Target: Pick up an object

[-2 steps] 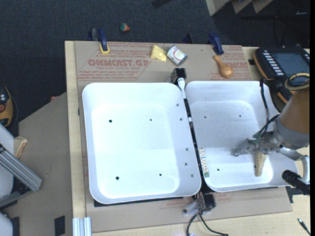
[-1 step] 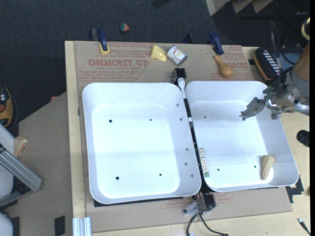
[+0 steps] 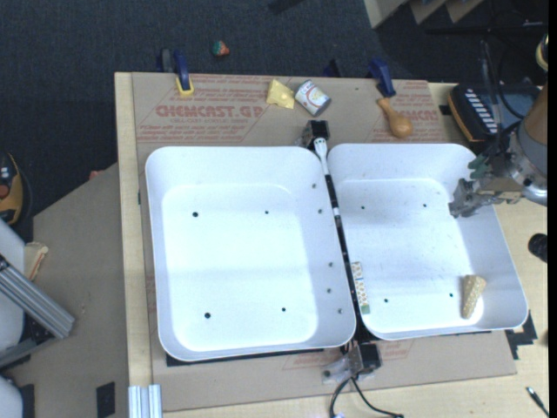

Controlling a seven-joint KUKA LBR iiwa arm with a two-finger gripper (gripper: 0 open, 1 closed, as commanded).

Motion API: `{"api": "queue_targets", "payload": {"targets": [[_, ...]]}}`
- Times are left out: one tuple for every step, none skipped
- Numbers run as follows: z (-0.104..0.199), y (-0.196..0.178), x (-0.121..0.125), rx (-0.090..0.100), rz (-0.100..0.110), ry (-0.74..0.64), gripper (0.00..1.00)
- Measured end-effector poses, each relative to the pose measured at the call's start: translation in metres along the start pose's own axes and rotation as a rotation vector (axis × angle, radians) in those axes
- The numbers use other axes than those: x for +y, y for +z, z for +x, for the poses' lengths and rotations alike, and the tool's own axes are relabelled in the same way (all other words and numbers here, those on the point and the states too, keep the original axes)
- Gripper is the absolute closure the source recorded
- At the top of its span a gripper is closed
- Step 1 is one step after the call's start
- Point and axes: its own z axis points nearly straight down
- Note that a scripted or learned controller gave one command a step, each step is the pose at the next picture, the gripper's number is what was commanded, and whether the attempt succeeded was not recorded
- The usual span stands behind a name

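A cone-shaped object (image 3: 472, 295) lies in the right bin's (image 3: 409, 233) near corner, apart from the gripper (image 3: 461, 202); finger state unclear.

One fixed camera looks down at a slant from above the surface (image 3: 261, 111), set far enough back to take in both white bins (image 3: 174, 168) and surrounding dark floor (image 3: 87, 24).
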Motion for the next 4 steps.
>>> {"api": "queue_targets", "payload": {"targets": [[0.02, -0.146, 0.036, -0.002, -0.017, -0.004, 1.0], [0.097, -0.031, 0.017, 0.006, 0.016, -0.005, 1.0], [0.172, -0.203, -0.037, 0.007, -0.013, -0.009, 1.0], [0.202, -0.087, 0.002, 0.002, 0.016, -0.002, 1.0]]}}
